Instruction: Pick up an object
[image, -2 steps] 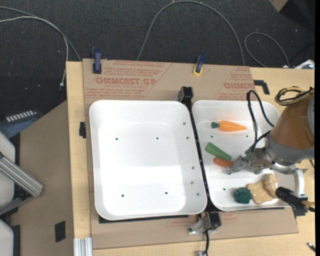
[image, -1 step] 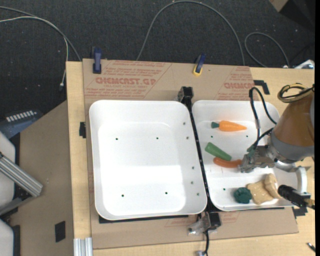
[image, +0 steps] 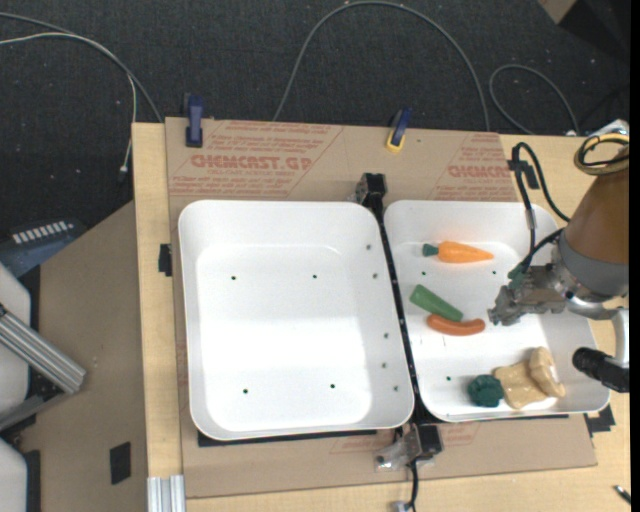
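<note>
In the camera view, 2 white bins are sitting side by side on the bench so that things can be lifted from either one. The left bin (image: 285, 310) is offering bare white floor, while the right bin (image: 470, 395) is carrying every candidate for the pick. An orange carrot (image: 463, 252) is lying near the far side, a green piece (image: 435, 300) is resting just above a slim orange-red piece (image: 456, 324) with the 2 almost touching, and a dark teal lump (image: 486, 391) is pressing against a tan lump (image: 530, 380) at the near side. The arm is reaching in from the right, and the gripper (image: 508, 306) is hanging low just beside the orange-red piece's right end, probably lining up on it as the nearest target. Whether its claw is spread or closed I cannot tell; nothing is visibly caught in it.
</note>
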